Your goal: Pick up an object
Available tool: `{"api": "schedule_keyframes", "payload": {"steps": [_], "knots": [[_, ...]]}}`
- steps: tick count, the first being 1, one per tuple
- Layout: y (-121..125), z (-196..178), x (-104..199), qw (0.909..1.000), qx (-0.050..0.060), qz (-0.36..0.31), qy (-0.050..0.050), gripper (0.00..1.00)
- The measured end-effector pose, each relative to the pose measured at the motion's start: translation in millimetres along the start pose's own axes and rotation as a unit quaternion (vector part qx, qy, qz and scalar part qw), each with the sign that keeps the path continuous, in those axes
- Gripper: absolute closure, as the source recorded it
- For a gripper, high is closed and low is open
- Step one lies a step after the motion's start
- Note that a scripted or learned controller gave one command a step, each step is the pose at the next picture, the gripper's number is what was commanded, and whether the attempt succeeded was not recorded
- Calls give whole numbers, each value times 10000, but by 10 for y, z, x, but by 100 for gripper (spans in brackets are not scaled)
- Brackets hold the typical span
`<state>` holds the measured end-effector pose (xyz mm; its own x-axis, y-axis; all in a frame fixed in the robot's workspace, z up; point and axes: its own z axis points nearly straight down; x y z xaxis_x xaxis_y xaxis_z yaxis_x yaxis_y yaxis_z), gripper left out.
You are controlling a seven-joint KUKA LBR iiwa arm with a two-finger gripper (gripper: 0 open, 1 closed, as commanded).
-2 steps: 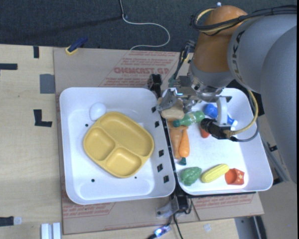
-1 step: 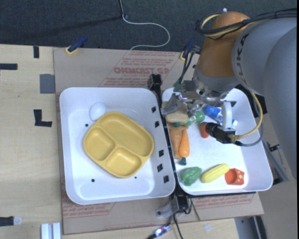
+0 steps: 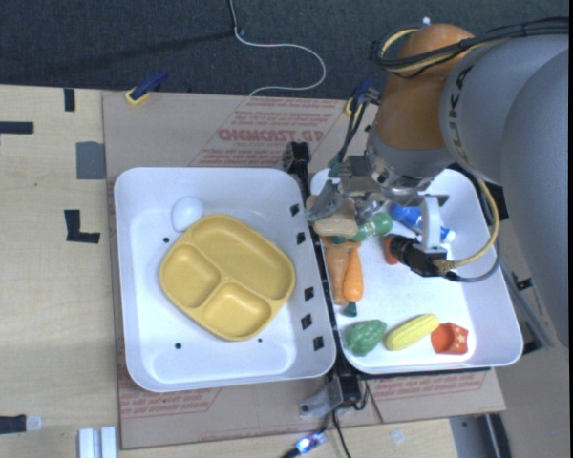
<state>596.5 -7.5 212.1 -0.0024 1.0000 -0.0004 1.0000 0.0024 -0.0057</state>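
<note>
My gripper (image 3: 346,204) hangs low over the near-left part of the right bin (image 3: 492,299), close to the wall shared with the left bin. A tan, bread-like piece (image 3: 332,225) lies right under it, touching or nearly touching; I cannot tell which. An orange carrot (image 3: 351,275) lies just in front of that piece. Beside the gripper sit a small green item (image 3: 378,224), a blue item (image 3: 430,219) and a red-orange piece (image 3: 397,248). Along the bin's front edge lie a green vegetable (image 3: 365,334), a yellow corn cob (image 3: 411,330) and a red piece (image 3: 449,338).
The left bin (image 3: 138,256) holds a yellow divided plate (image 3: 227,275) and a white egg-shaped object (image 3: 186,213). The arm's grey body and orange band (image 3: 425,84) loom over the right bin's back and right side. A cable (image 3: 463,260) loops near the red-orange piece.
</note>
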Motion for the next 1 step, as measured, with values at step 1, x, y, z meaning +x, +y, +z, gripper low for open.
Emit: {"api": "schedule_keyframes", "payload": {"steps": [1], "knots": [[-16, -2, 46, 10000, 1, -3, 4, 100]]}}
